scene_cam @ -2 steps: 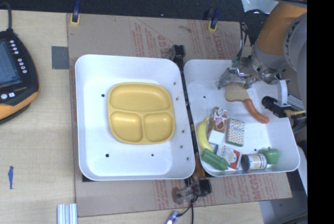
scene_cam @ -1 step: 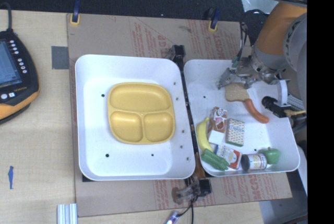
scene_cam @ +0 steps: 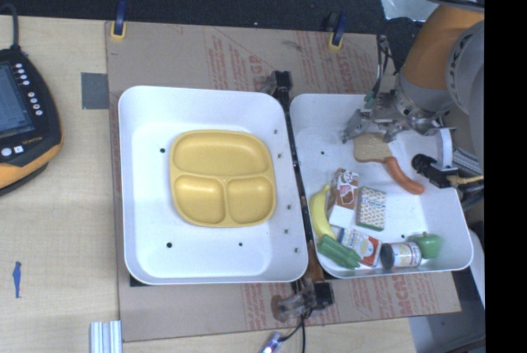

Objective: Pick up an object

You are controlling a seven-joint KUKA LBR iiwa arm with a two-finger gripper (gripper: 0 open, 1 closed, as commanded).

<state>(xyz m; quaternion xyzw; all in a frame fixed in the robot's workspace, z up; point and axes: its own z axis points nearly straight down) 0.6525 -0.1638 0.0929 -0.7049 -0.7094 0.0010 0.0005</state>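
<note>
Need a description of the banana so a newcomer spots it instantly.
Look in the right bin, along its left wall next to the bin holding the yellow tray. The banana lies there lengthwise, above a green item. It is the only curved yellow thing in that bin.

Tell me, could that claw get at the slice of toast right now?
Probably yes. The claw hangs just above the toast at the far end of the right bin, and nothing lies on top of it; the sausage sits beside it.
</note>
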